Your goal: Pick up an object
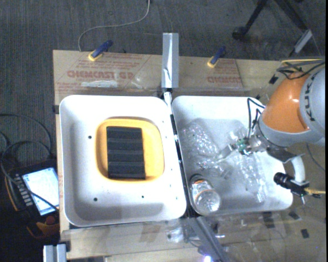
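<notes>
Best to drop straight onto one clear bottle (201, 141) in the right bin (177, 119), middle or the capped bottle (203, 195) at its front-left corner, since gripper (241, 145) near the right edge overlaps the clutter, grip state impossible to tell.

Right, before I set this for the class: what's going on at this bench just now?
A grey and orange robot arm reaches in from the right over the right bin, which holds several clear plastic bottles, one with an orange cap. Its gripper hangs low among them, but nothing is visibly held. The left bin holds a yellow tray with a black ridged insert, untouched.
</notes>
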Controlling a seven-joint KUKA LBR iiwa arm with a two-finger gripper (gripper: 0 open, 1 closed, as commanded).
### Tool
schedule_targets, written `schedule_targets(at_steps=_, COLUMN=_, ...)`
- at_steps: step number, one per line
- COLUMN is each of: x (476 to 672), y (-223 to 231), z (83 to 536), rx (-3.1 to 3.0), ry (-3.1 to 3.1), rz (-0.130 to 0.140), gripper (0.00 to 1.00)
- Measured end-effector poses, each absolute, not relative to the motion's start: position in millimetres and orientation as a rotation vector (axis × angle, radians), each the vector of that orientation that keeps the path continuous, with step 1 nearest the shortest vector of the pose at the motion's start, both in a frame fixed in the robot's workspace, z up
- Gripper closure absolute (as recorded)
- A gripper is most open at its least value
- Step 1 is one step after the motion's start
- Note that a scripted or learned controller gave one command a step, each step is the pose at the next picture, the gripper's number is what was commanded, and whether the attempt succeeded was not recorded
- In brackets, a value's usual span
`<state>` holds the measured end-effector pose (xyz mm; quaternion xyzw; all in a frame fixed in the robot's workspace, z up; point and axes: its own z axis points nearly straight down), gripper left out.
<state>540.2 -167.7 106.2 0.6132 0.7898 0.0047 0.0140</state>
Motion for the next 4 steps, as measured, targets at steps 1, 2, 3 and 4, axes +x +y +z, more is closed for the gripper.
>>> schedule_targets(at_steps=1, x=583.9, y=-198, z=139, rx=2.110, ry=2.328, rz=-0.004, gripper=0.00)
schedule_targets(at_steps=2, x=554.2, y=-189, z=224, rx=2.194, ry=2.247, rz=-0.003, gripper=0.00)
schedule_targets(at_steps=3, x=554.2, y=-189, z=224, rx=2.195, ry=2.247, rz=-0.004, gripper=0.00)
schedule_targets(at_steps=4, x=528.9, y=-146, z=97, rx=2.056, ry=2.367, rz=0.006, gripper=0.00)
